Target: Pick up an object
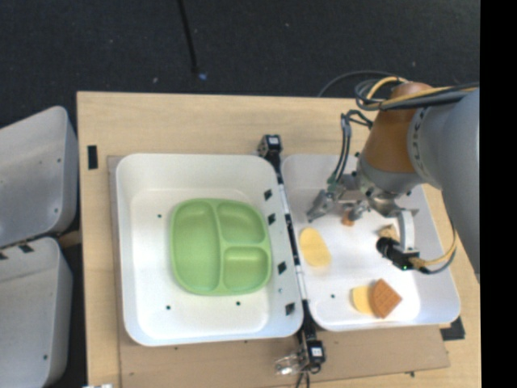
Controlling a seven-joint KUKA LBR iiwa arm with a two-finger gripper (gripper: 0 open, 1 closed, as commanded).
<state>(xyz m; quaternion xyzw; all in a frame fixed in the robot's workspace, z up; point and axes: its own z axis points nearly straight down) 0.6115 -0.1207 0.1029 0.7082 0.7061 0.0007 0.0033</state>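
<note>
Claw above right bin

Grey arm, orange wrist band, looping cables.

A light green sectioned plastic tray sits in a plain white shallow bin. A pale yellow oval piece and an orange-brown waffle-textured square lie in the other white bin.

Bright, even overhead light; slightly soft focus.
</note>
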